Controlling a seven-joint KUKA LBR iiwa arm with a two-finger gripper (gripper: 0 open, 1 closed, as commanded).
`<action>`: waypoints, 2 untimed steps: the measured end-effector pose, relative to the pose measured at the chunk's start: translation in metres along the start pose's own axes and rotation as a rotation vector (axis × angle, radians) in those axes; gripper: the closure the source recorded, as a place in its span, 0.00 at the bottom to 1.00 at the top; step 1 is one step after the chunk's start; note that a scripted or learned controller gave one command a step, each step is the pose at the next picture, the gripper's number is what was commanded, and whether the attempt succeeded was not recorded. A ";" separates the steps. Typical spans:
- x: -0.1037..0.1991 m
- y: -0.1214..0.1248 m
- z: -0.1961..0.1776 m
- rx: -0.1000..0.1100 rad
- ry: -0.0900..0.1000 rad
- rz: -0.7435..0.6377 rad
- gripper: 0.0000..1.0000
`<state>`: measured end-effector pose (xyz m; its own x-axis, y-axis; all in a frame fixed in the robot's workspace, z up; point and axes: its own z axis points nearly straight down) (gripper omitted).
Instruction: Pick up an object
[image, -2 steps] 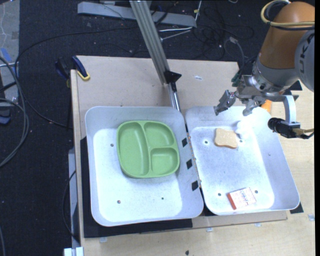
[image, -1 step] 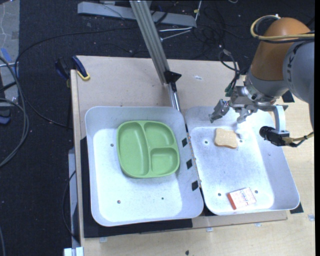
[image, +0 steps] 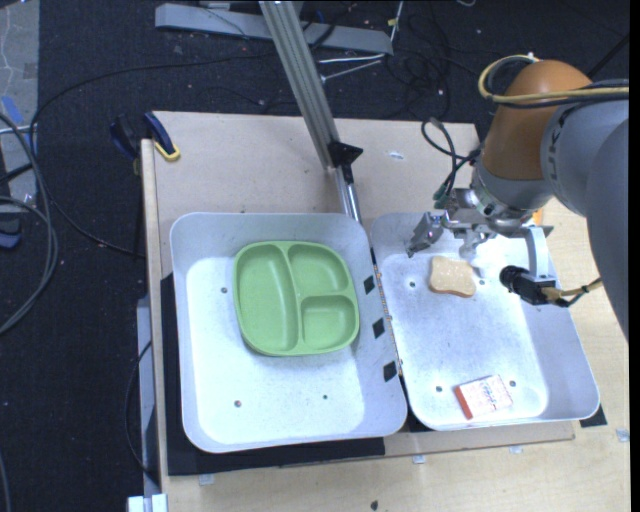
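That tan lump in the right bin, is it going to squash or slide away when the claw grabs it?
The tan lump looks like a bread slice or sponge, so it probably squashes and weighs little. It lies flat on the right bin, so rolling seems unlikely. On that smooth floor it may skid if the gripper nudges it.

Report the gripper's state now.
Gripper: open, holding nothing, poised at the far end of the right white bin, just above the tan bread-like piece.

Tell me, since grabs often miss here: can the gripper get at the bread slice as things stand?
Probably yes. The gripper hangs at the far end of the right bin, just beyond the bread slice, which lies flat with bare floor around it. The small red-and-white box sits well away.
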<state>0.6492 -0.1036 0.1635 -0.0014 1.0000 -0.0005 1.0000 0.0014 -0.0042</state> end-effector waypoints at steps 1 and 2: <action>0.000 0.000 0.043 0.000 0.000 0.002 0.00; 0.000 0.002 0.030 -0.006 -0.001 0.002 1.00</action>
<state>0.6507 -0.1037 0.1338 0.0003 1.0000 -0.0014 1.0000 -0.0003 0.0019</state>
